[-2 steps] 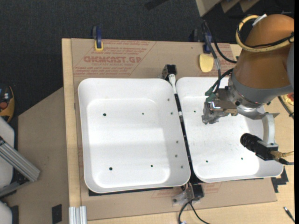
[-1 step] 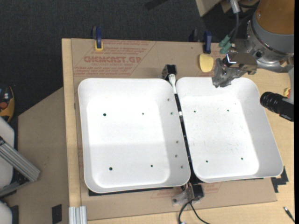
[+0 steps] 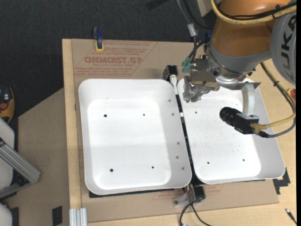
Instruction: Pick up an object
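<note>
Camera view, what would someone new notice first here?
The big orange band of the arm fills the upper right, with the gripper hanging over the right bin's far left corner. The left bin spreads wide and white across the middle. A blue clamp stands on the cardboard sheet's far edge.

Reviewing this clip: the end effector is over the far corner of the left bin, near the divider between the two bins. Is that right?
Not quite. The camera view shows the end effector over the far corner of the right bin, not the left bin. It is near the divider between the two bins, as you said.
</note>
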Controlling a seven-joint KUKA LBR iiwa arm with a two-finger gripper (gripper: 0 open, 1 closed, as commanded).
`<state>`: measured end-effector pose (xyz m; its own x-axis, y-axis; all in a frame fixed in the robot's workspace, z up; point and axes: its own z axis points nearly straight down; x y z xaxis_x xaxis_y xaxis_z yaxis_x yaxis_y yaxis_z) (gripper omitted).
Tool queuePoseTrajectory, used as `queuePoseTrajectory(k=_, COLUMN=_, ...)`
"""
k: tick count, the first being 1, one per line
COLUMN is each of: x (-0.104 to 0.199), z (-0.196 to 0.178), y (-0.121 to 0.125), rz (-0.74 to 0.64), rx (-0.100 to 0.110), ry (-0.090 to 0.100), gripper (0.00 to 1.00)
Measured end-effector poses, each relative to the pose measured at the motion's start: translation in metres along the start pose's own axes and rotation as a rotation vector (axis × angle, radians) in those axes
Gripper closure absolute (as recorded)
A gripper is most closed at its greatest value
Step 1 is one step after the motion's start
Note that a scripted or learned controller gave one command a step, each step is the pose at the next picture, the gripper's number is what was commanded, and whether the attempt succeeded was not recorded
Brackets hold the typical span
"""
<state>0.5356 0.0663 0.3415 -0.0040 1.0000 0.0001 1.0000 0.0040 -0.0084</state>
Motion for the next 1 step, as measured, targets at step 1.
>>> queuePoseTrajectory(k=1, x=0.0223, z=0.0398, y=0.0800, rz=0.001, rx=-0.011, ry=-0.001, gripper=1.00)
